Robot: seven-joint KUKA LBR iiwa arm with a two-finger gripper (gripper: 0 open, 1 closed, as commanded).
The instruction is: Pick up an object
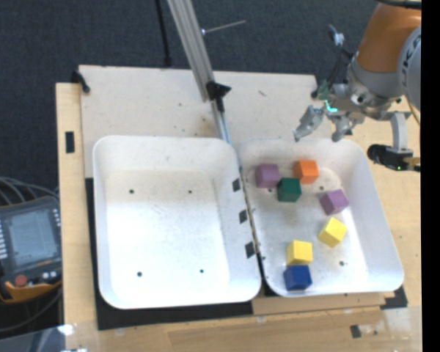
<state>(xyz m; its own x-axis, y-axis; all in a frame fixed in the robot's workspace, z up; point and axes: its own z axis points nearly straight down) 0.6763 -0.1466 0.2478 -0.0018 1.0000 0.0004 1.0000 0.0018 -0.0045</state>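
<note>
The right bin (378, 218) holds several small blocks: an orange one (306, 170), a green one (289, 190), two purple ones (267, 175) (334, 201), two yellow ones (333, 232) (300, 251) and a blue one (298, 277). My gripper (324, 127) hangs above the bin's far rim, up and to the right of the orange block. Its two fingers are spread apart with nothing between them.
The left bin (169, 218) lies beside the right one. A slanted metal post (194, 42) rises from the bench behind the bins. A pendant with a screen (26, 240) sits off the bench at the left.
</note>
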